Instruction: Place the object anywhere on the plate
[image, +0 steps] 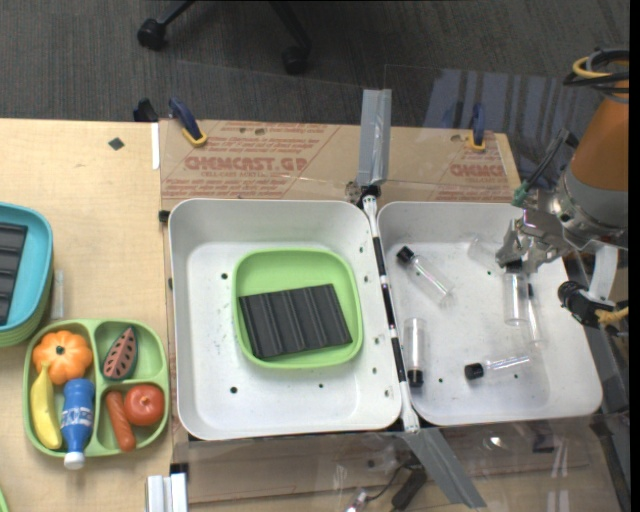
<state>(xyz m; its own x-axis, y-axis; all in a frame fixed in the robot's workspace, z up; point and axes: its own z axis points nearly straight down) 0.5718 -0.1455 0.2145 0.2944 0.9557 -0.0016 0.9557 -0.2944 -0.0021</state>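
gripper (514, 262) at right bin's (560, 400) upper right, grip state unclear; four clear tubes (424, 275) there; left bin's (200, 400) green plate (255, 275) holds a dark slab (295, 320).

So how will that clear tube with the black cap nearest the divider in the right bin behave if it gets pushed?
The tube is round and lies flat on the smooth bin, so it will probably roll sideways. It looks like thin clear plastic, likely light and slippery. Its black cap may make it pivot.
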